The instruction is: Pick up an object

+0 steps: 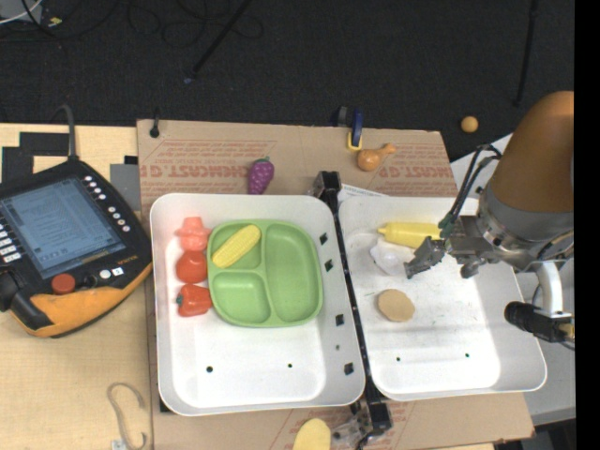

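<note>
My gripper (442, 262) hangs over the middle of the right bin (487, 364), open, with nothing between its fingers. Just left of it lie a yellow toy (406, 233) and a pale whitish item (385, 256), which the left fingertip is close to. A tan potato-like piece (396, 305) rests on the bin floor below and to the left of the gripper. In the left bin (244, 382) a green divided plate (281, 293) carries a corn cob (233, 245).
Pink and red toy foods (191, 268) line the left bin's left side. A purple grape toy (261, 173) and an orange pear-like toy (372, 157) lie on the cardboard behind the bins. A teach pendant (66, 242) sits at far left. A yellow item (312, 434) lies at the front edge.
</note>
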`<move>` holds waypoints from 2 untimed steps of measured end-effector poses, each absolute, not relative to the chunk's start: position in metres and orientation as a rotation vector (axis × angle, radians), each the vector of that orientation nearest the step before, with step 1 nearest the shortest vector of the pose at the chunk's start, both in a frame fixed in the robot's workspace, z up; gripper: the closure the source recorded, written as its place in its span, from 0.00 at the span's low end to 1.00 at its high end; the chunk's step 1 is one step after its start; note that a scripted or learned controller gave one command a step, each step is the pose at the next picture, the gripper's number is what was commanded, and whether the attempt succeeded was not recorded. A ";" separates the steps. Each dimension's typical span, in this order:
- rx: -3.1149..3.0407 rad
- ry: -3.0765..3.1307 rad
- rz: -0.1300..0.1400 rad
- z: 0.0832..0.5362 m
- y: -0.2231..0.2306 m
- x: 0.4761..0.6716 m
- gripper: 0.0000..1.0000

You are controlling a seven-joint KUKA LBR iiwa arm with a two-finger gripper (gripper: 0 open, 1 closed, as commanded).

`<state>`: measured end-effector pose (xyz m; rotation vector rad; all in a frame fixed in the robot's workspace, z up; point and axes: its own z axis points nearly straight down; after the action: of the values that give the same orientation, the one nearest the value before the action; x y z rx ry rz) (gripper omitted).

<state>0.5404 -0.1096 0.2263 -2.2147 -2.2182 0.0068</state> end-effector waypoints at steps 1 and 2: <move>-2.219 -2.214 0.006 0.180 -0.102 0.541 0.00; -2.222 -2.211 0.006 0.133 -0.096 0.543 0.00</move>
<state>0.5431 -0.0960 0.1334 -2.2221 -2.2108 0.0058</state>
